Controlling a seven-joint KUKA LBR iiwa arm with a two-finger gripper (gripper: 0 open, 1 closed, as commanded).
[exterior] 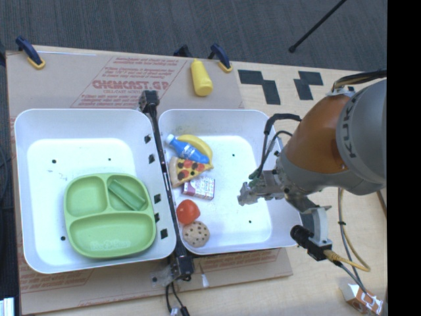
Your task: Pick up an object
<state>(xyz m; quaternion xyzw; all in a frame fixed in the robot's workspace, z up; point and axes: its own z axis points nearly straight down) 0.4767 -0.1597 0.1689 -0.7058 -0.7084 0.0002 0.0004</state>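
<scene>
The right bin [231, 236] holds a cluster of toy foods along its left side: a banana [199, 145], a blue bottle [186, 149], a pizza slice [188, 169], a pink-and-white packet [199, 188], a red tomato [188, 210] and a cookie [195, 234]. My gripper [248, 194] hangs low over the right half of that bin, about a hand's width right of the packet. Nothing shows between its tips. The arm's orange band [317, 140] and grey body cover the bin's right wall.
The left bin [39, 127] carries a green divided plate [108, 214] with a green piece [127, 193] in its upper right compartment. A yellow cylinder [201, 78] lies on the cardboard behind the bins. Blue clamps [30, 51] grip the board's back edge.
</scene>
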